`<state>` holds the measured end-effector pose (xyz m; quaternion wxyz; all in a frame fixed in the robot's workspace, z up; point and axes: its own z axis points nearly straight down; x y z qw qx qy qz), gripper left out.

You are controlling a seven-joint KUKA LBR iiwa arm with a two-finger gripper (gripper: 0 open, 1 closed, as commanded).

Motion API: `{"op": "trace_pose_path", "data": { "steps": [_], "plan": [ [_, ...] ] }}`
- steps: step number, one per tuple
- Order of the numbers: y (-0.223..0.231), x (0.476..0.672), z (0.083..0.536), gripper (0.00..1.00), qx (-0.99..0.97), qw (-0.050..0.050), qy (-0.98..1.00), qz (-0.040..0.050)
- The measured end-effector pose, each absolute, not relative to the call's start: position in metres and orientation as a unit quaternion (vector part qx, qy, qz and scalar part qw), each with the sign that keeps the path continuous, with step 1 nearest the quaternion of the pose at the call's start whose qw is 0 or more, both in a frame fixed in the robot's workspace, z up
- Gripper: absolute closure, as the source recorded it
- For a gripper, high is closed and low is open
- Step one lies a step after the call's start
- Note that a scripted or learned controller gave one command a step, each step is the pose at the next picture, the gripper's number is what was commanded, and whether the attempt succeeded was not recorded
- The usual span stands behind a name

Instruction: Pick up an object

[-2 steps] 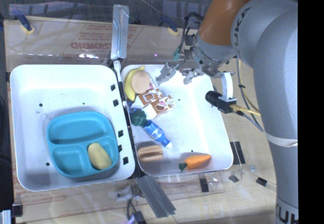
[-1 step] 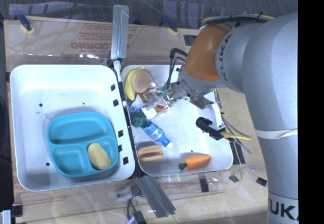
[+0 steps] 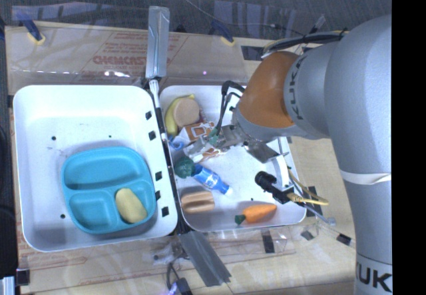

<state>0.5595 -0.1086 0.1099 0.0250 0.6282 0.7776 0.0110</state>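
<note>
Gripper (image 3: 214, 140) is low over the right-hand shallow white plastic bin (image 3: 234, 179), close to its left wall and above a tight cluster. Cannot tell whether it is released or clenched; nothing visibly held. Pick not yet made. All likely candidates lie in this bin.

Risks (judgement):
- Crowding. A small orange-and-white printed piece (image 3: 198, 131) sits just beside the gripper, and a clear plastic bottle with teal cap and blue label (image 3: 203, 175) is near it. Closing may catch an edge and slip.
- The round bottle will probably roll if nudged.
- The bin wall is close and may block the approach.

Right bin also holds:
- Far left corner: yellow banana (image 3: 172, 116) touching a brown rounded bread piece (image 3: 188, 112).
- Near edge: tan hot-dog bun (image 3: 198, 200) and orange carrot with green top (image 3: 258, 212).

Left-hand white bin (image 3: 26, 154) holds a blue divided plastic tray (image 3: 100, 170) with a yellow oval potato-like item (image 3: 130, 205) in its near right compartment.
</note>
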Motion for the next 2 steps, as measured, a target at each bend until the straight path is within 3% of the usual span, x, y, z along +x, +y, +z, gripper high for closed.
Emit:
{"op": "trace_pose_path", "data": {
  "steps": [1,2],
  "plan": [
    [-0.1025,0.5616,0.1193,1.0,0.623,0.022,0.782,0.0134],
    [-0.1027,0.5609,0.1183,0.0,0.624,0.021,0.781,0.0127]
  ]
}}
